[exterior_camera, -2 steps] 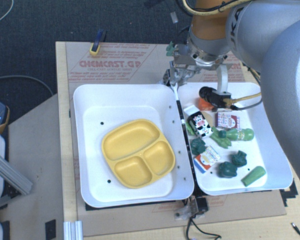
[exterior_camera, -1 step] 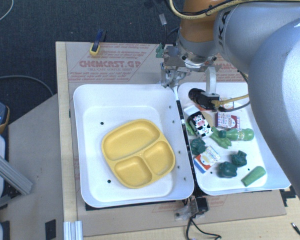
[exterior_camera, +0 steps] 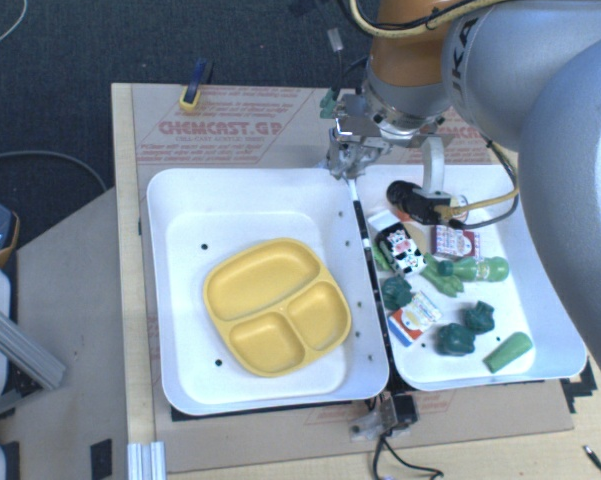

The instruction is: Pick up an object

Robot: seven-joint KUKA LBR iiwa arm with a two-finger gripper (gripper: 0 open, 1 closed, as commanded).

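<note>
Green cylinder [exterior_camera: 507, 351] long axis slanting up-right; gripper [exterior_camera: 346, 163] apart

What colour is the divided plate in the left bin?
Yellow. The plate, with three compartments, shows clearly in the camera view, lying in the left bin.

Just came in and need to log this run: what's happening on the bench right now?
A grey KUKA arm with an orange band reaches in from the right, its gripper hanging over the far end of the seam between the two white bins, with nothing visibly between its fingers. The left bin holds a yellow divided tray. The right bin holds a jumble of small items, mostly green toys and a few packets. No pick has visibly happened yet.
</note>
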